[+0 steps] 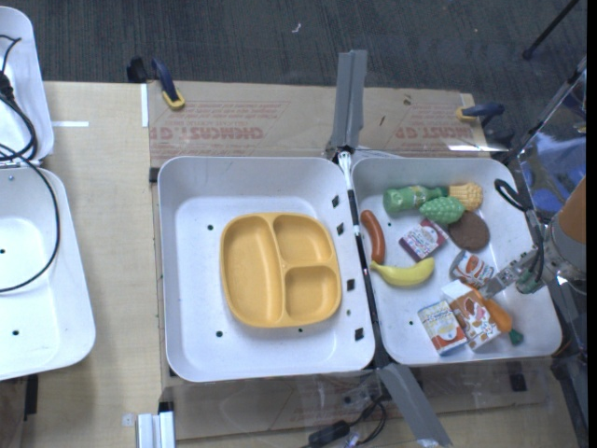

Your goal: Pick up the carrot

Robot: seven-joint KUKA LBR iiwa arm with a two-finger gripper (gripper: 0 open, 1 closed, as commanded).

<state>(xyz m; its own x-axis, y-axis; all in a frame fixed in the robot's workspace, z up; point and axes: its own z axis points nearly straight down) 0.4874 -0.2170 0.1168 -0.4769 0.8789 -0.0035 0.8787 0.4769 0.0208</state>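
Observation:
The carrot is small and orange with a green tip. It lies near the front right corner of the right bin, resting against a small red and white carton. My gripper comes in from the right edge, just above and to the right of the carrot's orange end and close over a small can. Nothing shows held in it. The grey arm with its orange band rises behind it.
The right bin also holds a banana, a sausage, a green bottle, corn, a brown cookie, a small purple box and a second carton. A yellow divided plate sits in the left bin.

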